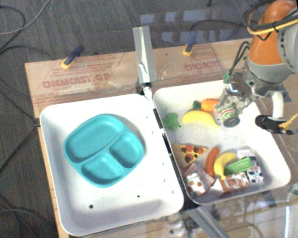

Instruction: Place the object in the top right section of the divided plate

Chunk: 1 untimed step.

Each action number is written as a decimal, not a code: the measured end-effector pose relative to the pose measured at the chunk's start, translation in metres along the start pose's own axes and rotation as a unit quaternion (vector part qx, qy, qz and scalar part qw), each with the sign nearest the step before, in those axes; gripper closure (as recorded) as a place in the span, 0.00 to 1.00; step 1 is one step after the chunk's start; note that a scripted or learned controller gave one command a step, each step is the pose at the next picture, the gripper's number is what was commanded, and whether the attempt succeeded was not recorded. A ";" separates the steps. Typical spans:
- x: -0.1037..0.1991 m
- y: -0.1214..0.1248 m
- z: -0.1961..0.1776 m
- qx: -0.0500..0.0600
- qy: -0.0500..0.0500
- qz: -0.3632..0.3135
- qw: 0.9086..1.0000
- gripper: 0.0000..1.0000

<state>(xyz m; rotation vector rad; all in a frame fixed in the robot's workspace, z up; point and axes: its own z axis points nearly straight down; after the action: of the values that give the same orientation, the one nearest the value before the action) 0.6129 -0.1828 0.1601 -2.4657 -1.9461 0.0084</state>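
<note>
We record two shallow white bins side by side on the bench; the left bin [69,214] holds a turquoise plastic divided plate [105,149] with three compartments, lying tilted near the bin's middle, and we see nothing resting in any of its sections.

The right bin [279,170] holds the loose items; along its upper part we list a small green leafy toy [171,120] by the left wall, a yellow plastic banana [198,118] beside it, and an orange carrot-like piece with a green tip [207,103] just above the banana; along its lower part we list a triangular toy pizza slice [193,150], a red-orange oblong piece [212,159], a second yellow curved piece [225,161], a green block [238,165], and printed cartons [236,181] crowded together against the front wall.

The grey arm with its orange band [271,38] reaches in from the right; the gripper [228,112] hangs over the upper right bin, just right of the banana and the carrot piece; we cannot tell how its jaws stand, and we see nothing clearly held there.
</note>
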 end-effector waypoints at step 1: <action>0.078 0.006 0.032 0.001 0.001 0.039 0.999 1.00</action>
<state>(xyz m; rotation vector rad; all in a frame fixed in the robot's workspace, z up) 0.6364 -0.1080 0.1280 -2.5372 -1.8479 0.0058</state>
